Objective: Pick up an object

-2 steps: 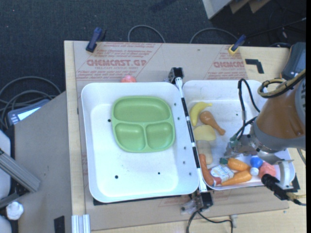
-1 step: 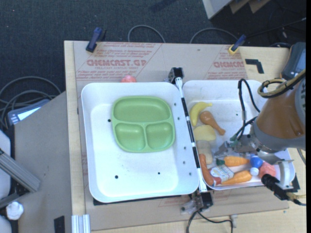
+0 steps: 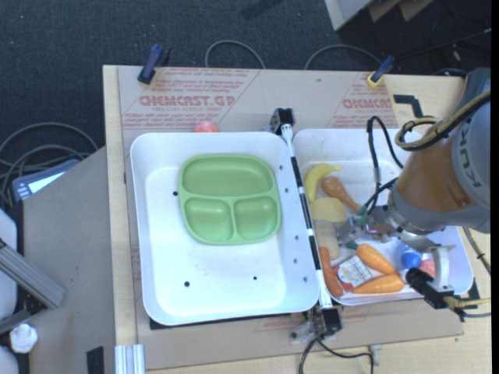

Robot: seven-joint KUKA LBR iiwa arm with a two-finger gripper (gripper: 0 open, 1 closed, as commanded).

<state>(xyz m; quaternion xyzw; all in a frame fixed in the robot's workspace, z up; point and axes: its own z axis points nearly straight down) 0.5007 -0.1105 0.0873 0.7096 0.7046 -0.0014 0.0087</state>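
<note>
Carrots [image 3: 374, 271] (2) lie below the arm's [image 3: 437, 185] hidden jaws.

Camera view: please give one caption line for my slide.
KUKA arm's gripper low over toy food in right bin; green tray in left.

A divided tray [image 3: 230, 197] lies in the left bin [image 3: 156, 232]; toy food [image 3: 374, 259] fills the right bin [image 3: 343, 142].
</note>
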